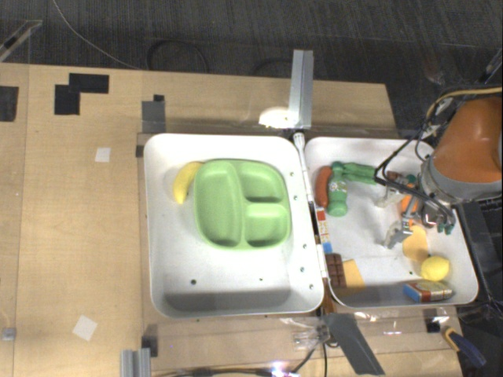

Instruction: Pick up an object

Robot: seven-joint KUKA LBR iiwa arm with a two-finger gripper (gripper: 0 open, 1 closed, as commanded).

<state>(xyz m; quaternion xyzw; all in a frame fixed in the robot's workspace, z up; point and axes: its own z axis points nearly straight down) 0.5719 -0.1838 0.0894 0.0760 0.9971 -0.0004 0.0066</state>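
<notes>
The gripper (402, 230) hangs low in the right bin (369, 210), just beside a yellow-orange round fruit (415, 246) and a lemon (435, 269), probably lining up a grasp. How wide it stands cannot be told. No writing is legible on the small box (428, 292).

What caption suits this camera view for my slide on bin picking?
Gripper low in the cluttered right bin; green tray and banana in the left bin.
</notes>
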